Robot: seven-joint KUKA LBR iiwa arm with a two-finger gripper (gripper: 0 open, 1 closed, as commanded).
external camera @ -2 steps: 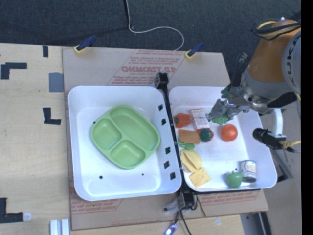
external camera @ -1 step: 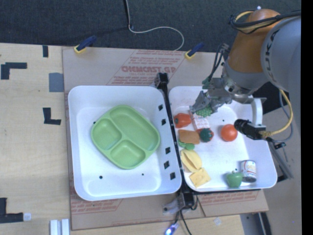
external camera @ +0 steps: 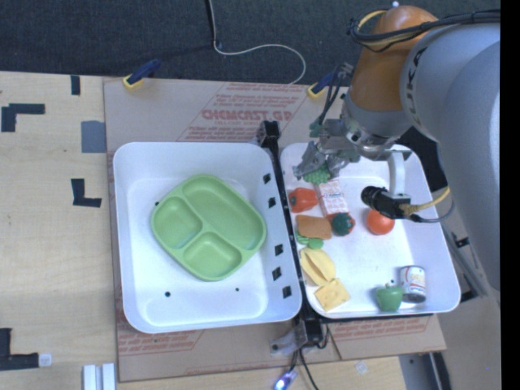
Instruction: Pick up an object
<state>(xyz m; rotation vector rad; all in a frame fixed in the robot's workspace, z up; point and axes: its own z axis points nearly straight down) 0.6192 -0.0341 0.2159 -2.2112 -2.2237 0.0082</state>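
A green divided tray (external camera: 209, 227) lies tilted in the left bin (external camera: 130, 242), bare white floor open on all sides of it. Right of the tray, the gripper (external camera: 318, 166) hangs over the right bin's (external camera: 435, 254) crowded far-left corner, a green leafy item (external camera: 318, 171) seemingly between its fingers, though jaw opening cannot be told; its axis is unclear

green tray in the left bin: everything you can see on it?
The tray is pale green, looks like plastic, a rounded rectangle with three compartments: one long, two smaller. It lies flat, open side up, turned diagonally near the middle of the left bin, resting on the bin's white floor. Its compartments hold nothing, and nothing else touches it.
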